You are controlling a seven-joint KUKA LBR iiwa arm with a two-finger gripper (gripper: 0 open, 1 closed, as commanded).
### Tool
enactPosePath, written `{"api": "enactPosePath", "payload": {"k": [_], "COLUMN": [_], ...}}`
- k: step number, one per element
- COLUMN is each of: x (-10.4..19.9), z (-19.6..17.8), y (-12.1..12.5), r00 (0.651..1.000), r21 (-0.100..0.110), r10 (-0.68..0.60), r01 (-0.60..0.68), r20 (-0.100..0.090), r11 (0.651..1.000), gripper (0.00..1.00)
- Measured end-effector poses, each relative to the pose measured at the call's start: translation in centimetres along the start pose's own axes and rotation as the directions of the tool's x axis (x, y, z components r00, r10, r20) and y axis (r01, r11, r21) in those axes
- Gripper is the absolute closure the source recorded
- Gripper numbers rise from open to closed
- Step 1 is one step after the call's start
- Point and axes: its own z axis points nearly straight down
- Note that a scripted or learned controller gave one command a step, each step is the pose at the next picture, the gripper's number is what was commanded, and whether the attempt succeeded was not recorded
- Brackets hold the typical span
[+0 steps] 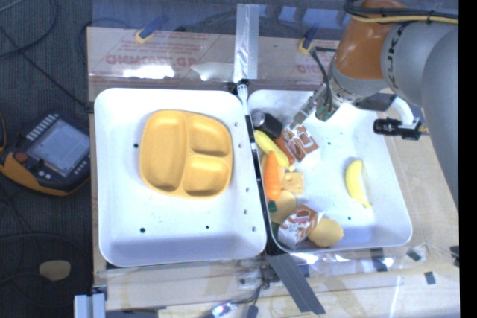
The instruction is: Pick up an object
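My gripper (304,118) reaches down into the back left part of the right bin (387,223), under the orange band of the arm (363,48). Its tip is just above and touching or nearly touching a brown-and-white snack packet (300,143). A small black item (267,120) lies to the gripper's left. Along the bin's left wall lie a yellow banana-like piece (270,147), an orange carrot (273,176) and a second brown packet (297,224). A yellow rounded piece (327,233) sits beside that packet. Another banana (358,182) lies alone at the right.
The left bin (119,234) holds a yellow divided plate (186,153). A raised wall (252,160) separates the bins. A black fitting (399,128) juts over the right bin's right rim. A handheld control unit (52,149) lies on the floor at left.
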Motion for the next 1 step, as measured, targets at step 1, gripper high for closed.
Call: {"api": "enactPosePath", "payload": {"k": [1], "x": [-0.16], "z": [-0.01], "y": [0.76], "r00": [0.948], "r21": [0.019], "r10": [0.317], "r01": [-0.317], "r20": [-0.021], "r11": [0.948], "gripper": [1.0]}}
